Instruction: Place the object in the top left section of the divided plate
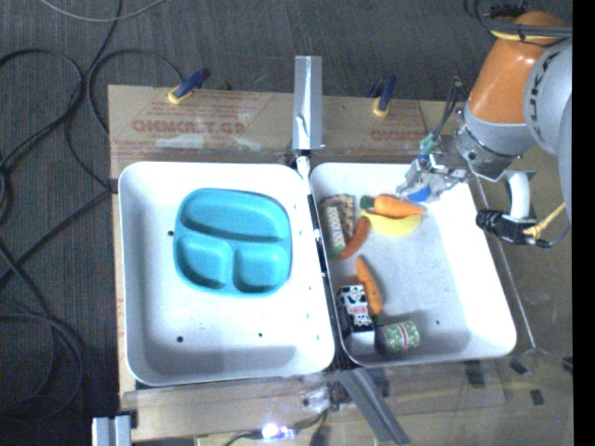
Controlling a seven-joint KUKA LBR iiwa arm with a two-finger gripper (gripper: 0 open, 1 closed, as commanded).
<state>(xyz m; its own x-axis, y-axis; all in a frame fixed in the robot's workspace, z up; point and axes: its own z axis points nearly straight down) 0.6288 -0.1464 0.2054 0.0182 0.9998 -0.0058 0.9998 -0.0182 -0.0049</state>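
The turquoise plastic divided plate (234, 241) lies in the left shallow white bin (149, 342), toward its upper middle, with one long section across the top and two smaller sections below it; all three sections are bare. The things to pick from are all in the right shallow white bin (465, 295). Near that bin's upper edge, a yellow banana-shaped toy (398, 226) lies flat with an orange carrot-shaped toy (395, 206) resting across its top, the two touching. The grey arm with its orange band (509, 72) comes in from the right, and its two-finger gripper (424, 182) sits just above and to the right of the carrot toy's thick end, very close to it or touching it; the fingers are too small and cluttered to make out, so I cannot tell whether they are spread, closed, or gripping anything. Left of the banana, against the wall between the bins, a brown wrapped bar-shaped packet (335, 219) lies lengthwise, with a reddish-orange pepper-like toy (356, 236) leaning beside it. Lower down, a second slim orange carrot-shaped toy (369, 284) lies at a slant, and just below it stand a small black-and-white box (354, 308) and a green patterned can (398, 335) lying on its side near the bin's lower edge. Behind the bins, two blue-and-yellow clamps (189, 85) grip the brown board (214, 124).
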